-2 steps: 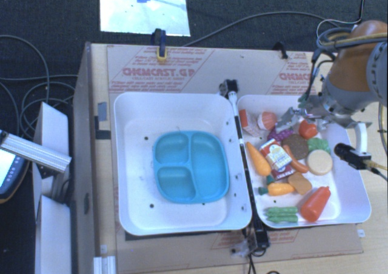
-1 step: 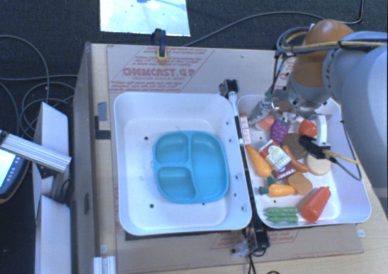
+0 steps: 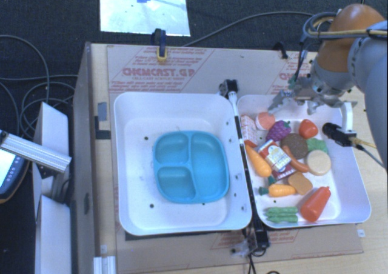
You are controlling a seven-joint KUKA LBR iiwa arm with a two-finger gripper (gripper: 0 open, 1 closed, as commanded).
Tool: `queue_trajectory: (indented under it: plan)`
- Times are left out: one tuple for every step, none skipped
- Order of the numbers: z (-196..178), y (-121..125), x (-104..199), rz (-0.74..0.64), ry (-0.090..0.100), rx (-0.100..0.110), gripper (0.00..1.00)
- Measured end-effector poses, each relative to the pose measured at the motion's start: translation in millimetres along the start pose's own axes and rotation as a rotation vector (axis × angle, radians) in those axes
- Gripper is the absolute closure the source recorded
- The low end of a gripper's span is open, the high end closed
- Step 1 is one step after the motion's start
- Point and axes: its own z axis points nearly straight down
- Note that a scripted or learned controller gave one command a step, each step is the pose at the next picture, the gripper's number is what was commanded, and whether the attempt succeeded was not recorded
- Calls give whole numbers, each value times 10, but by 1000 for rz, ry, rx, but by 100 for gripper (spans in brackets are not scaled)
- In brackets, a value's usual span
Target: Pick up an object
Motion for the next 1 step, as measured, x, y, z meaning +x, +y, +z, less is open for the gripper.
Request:
queue_trajectory:
  plan:
    - [46,-764,211,0,2,4,0]
